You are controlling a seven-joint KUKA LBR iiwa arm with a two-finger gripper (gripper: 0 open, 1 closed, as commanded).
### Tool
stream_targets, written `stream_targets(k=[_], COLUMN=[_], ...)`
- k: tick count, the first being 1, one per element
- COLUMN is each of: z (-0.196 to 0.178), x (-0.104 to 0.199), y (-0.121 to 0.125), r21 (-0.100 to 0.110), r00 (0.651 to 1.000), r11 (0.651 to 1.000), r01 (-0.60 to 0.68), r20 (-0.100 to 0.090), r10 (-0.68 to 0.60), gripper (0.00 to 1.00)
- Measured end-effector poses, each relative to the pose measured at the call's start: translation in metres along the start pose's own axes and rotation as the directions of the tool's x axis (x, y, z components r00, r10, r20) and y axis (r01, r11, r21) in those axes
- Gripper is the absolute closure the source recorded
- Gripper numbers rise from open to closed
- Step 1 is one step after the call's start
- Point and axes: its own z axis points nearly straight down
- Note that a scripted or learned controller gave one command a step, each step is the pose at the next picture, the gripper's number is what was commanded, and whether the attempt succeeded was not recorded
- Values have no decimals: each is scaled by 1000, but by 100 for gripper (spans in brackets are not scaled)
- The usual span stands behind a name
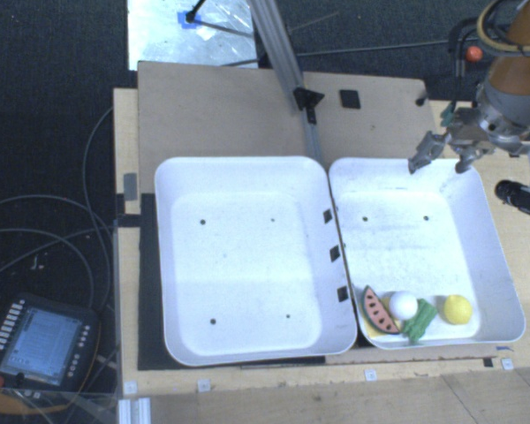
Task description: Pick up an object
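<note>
Along the near edge of the right bin (424, 237) lie a watermelon slice (377, 312), a white ball (403, 306), a green vegetable piece (420, 319) and a yellow lemon (458, 308), close together. My gripper (442, 155) hangs over the far right corner of that bin, well away from the objects. Its two fingers are spread apart with nothing between them.
The left bin (243, 254) sits beside the right one, joined by black clips. A grey pole (278, 38) slants across the back of the bench. A teach pendant (40, 341) and cables lie on the floor at the left.
</note>
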Motion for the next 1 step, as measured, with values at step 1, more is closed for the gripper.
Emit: stream_targets(k=[1], z=[-11], x=[0], y=[0], r21=[-2], r00=[1000], r11=[1000], r01=[1], r20=[0], r10=[-1], gripper=[100])
